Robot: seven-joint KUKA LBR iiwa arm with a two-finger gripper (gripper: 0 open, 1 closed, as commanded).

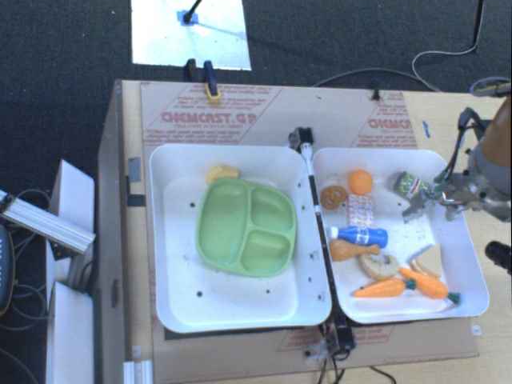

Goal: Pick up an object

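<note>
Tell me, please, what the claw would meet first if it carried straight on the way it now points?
Probably the bare floor of the right bin: the claw points down and leftward. The green-and-white can sits just beside that line, though depth is unclear.

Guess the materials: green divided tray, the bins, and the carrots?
Green divided tray: likely molded plastic, matte, uniform colour, rounded compartments. Bins: thin white formed plastic, slight sheen, rolled rims. Carrots: probably toy plastic, flat saturated orange; foam or rubber can't be ruled out.

Robot lab — bench (264, 106) on dark carpet (56, 54), loose cables (448, 52)
</note>
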